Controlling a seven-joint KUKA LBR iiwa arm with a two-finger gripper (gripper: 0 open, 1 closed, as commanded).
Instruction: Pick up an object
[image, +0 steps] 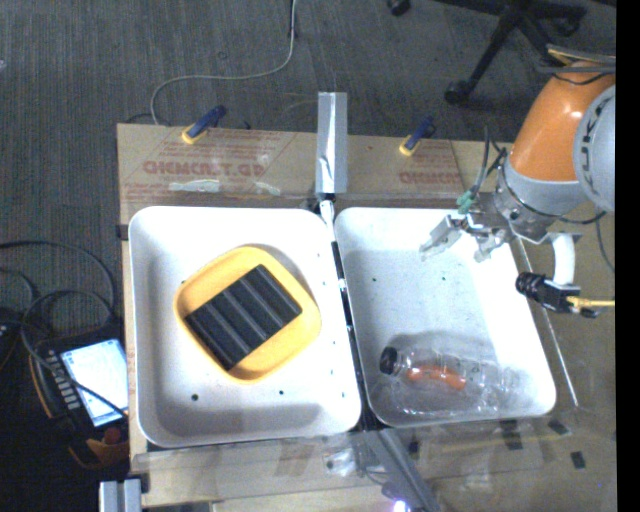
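Note:
A clear plastic bottle (450, 375) with a dark cap and an orange label lies on its side near the front of the right bin (400, 270). A yellow tray with a black ribbed insert (248, 312) lies tilted in the left bin (160, 240). My gripper (463, 240) hangs over the right bin's far right corner with its two fingers spread open and nothing between them. It is well behind the bottle and apart from it.
Both bins sit on a brown cardboard sheet (230, 165) held by blue-and-yellow clamps (203, 123). A metal strip (331, 140) runs back from the seam between the bins. Cables and a device lie on the floor at left.

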